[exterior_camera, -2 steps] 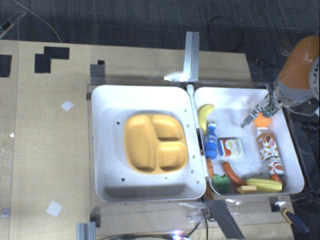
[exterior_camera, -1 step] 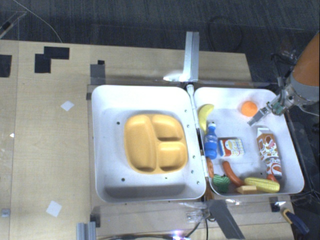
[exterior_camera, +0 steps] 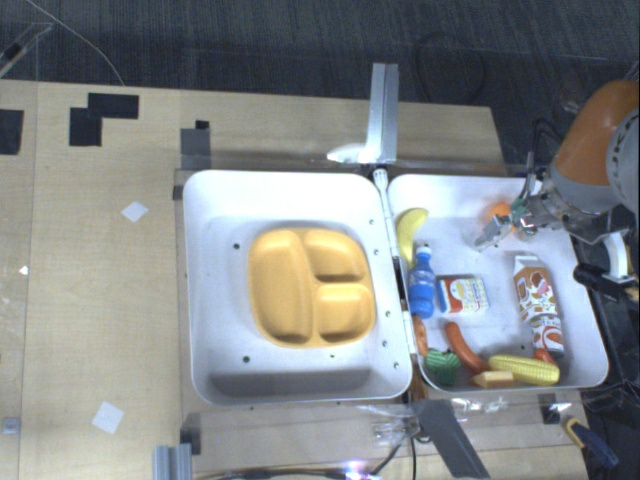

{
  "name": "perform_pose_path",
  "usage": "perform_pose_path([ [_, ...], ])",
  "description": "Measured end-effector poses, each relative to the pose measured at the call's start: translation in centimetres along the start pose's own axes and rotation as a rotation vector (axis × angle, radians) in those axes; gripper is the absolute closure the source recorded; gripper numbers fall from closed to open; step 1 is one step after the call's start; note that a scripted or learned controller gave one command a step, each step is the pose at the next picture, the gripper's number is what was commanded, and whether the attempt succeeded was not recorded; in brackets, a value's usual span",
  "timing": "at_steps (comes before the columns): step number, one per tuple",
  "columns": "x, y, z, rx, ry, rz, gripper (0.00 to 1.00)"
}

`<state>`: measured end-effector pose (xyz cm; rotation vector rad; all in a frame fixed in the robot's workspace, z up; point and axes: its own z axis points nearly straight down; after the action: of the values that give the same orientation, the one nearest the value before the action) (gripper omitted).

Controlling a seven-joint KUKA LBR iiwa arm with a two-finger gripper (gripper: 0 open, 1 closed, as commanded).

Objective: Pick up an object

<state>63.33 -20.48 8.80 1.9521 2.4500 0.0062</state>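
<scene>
Camera view, looking down at a slant on a wooden tabletop point(exterior_camera: 90, 298) bearing 2 shallow white bins side by side. Left bin point(exterior_camera: 215, 268) holds 1 yellow compartment tray point(exterior_camera: 310, 286). Right bin point(exterior_camera: 590, 353) holds toy groceries. A grey arm with an orange band point(exterior_camera: 600, 133) reaches in from the right, and its fingers point(exterior_camera: 497, 228) hang low over the bin's upper middle, beside a small orange item point(exterior_camera: 501, 209) that is too blurred to name. Whether the fingers are spread or closed cannot be told, and nothing can be made out between them.

Nearest things: a yellow banana point(exterior_camera: 410, 230) well to the fingers' left, its long axis running toward and away from the camera; a blue bottle point(exterior_camera: 421, 283) below-left; a small juice carton point(exterior_camera: 463, 295) just below; a tall printed carton point(exterior_camera: 538, 308) below-right, lying lengthwise. Farther below lie a red sausage point(exterior_camera: 463, 343) and a corn cob point(exterior_camera: 523, 368). My judgement: the orange item is the likeliest target.
</scene>
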Motion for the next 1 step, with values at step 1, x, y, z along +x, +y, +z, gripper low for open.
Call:
perform_pose_path([
  [1,-0.05,0.34,-1.42,-0.008,-0.007,-0.008,1.00],
])
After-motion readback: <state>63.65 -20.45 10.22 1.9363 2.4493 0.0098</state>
